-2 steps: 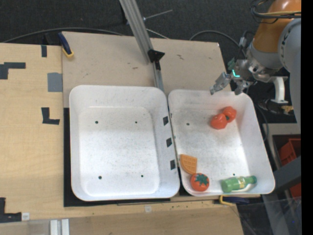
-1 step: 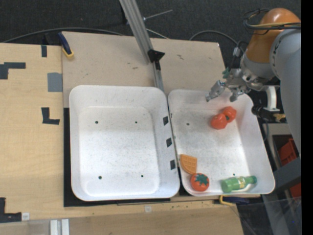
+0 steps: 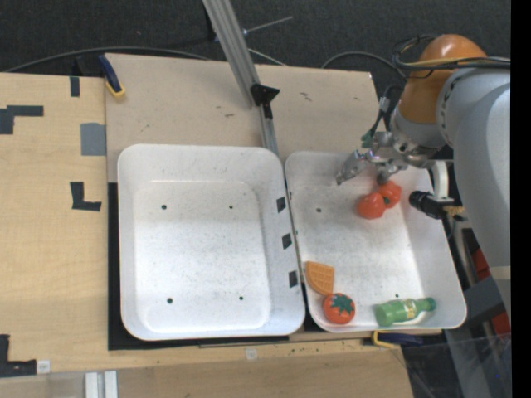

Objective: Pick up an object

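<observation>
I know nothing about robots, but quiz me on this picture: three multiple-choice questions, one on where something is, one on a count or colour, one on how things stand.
1. Where does the green bottle lie?
A. left bin
B. right bin, near corner
C. on the bench

2. How many objects are in the right bin?
A. two
B. four
C. six

3. Where is the pincer?
A. over the right bin's far end
B. over the left bin
C. beside the bottle

Answers:
1 B, it lies along the near rim beside the tomato.
2 B, bottle, tomato, orange wedge and red-orange item.
3 A, it hangs just above the red-orange item.
</observation>
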Tool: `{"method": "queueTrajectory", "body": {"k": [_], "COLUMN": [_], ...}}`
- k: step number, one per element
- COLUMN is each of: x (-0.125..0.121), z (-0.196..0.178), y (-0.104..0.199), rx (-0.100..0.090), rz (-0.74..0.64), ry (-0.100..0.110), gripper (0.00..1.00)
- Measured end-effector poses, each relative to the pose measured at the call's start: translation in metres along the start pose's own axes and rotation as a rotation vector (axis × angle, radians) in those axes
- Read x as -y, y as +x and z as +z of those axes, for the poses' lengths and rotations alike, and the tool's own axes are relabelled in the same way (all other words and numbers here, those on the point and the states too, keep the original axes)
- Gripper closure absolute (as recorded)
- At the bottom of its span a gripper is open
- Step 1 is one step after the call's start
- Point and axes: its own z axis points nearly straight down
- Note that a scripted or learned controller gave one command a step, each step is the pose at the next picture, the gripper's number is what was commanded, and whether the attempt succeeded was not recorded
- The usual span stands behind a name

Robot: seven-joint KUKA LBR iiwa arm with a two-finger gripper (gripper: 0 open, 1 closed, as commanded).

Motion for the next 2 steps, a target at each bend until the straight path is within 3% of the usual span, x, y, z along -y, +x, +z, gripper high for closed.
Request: {"method": "queueTrajectory", "body": {"k": [1, 2], "x": [0.0023, 0.0027], "z": [0.0150, 0.0054], "y": [-0.0020, -0.0017], "rx": [0.000, 0.001], "rz": [0.001, 0.000], "ry": [0.003, 0.004], "gripper": [0.00, 1.00]}}
